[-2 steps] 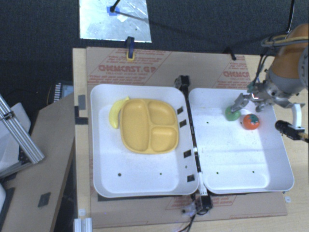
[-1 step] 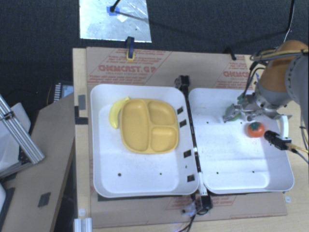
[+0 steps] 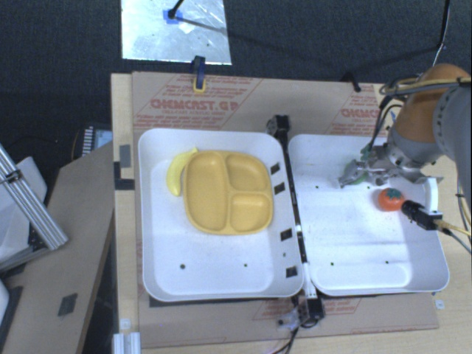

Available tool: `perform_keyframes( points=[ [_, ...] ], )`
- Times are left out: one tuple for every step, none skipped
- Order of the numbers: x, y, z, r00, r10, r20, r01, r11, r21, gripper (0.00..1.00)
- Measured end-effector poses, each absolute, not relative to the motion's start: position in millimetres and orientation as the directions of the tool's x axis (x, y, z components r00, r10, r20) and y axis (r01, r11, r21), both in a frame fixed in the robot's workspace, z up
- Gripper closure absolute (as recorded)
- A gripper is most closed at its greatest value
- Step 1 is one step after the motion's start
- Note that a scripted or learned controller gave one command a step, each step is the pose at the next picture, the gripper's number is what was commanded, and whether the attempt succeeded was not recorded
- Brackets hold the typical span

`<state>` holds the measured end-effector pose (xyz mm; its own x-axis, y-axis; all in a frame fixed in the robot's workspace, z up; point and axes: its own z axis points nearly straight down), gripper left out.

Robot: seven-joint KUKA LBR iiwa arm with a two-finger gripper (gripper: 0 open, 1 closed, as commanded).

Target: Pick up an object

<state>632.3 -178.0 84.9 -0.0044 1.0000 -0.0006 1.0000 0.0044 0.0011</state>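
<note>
Tomato (image 3: pixel 389 199) partly hidden beside claw (image 3: pixel 354 175).

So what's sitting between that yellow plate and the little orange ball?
In the camera view, the black divider strip where the bins meet, then bare white floor of the right bin, separates the yellow plate from the orange ball.

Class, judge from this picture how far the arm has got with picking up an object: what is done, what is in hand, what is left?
Done: the arm has reached into the right bin; its gripper sits low, left of the tomato.
In hand: nothing visibly gripped.
Left: the whole pick. The tomato lies on the bin floor; the banana and yellow plate rest in the left bin.
</note>
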Motion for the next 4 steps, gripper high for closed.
perform_keyframes(
  points=[
    [633.2,-178.1,96.6,-0.006,1.000,-0.001,1.000,0.006,0.004,1.00],
    [632.2,-176.9,161.4,-0.005,1.000,-0.002,1.000,0.005,0.008,1.00],
    [625.2,-182.2,212.9,-0.001,1.000,-0.002,1.000,0.001,0.007,1.00],
    [626.5,-182.4,232.3,-0.005,1.000,-0.001,1.000,0.005,0.005,1.00]
  ],
)
